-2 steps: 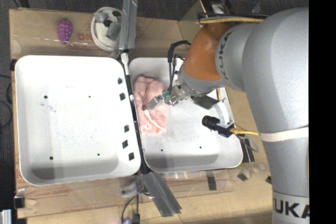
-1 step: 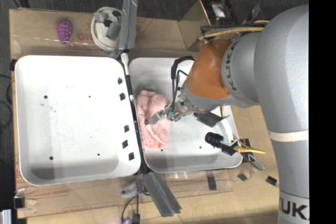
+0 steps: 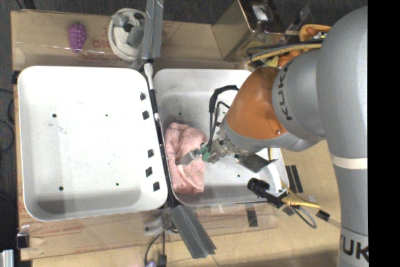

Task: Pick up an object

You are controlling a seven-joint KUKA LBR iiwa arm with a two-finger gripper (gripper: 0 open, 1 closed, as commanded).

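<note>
While the big grey arm point(image 3: 325, 90) is leaning in over the right bin point(image 3: 187, 81), its orange-banded wrist is covering much of that bin's floor, and the left bin point(image 3: 81, 141) beside it is sitting bare. Against the right bin's left wall, next to the divider, a pink cloth point(image 3: 181, 162) is lying crumpled in a heap, and the gripper point(image 3: 199, 155) is reaching down right at the cloth's near edge, touching or nearly touching it. As for the fingers, I cannot tell whether they are spread or pinching; the tips are small, dark and blending into the folds. My reading is that the pick is only at the grasping stage: the cloth is resting on the bin floor, not lifted, so closing and raising are both left to do. Beyond the right bin's far rim, a purple toy point(image 3: 77, 36) and a white roll point(image 3: 125, 31) are lying on the bench, out of play.
</note>
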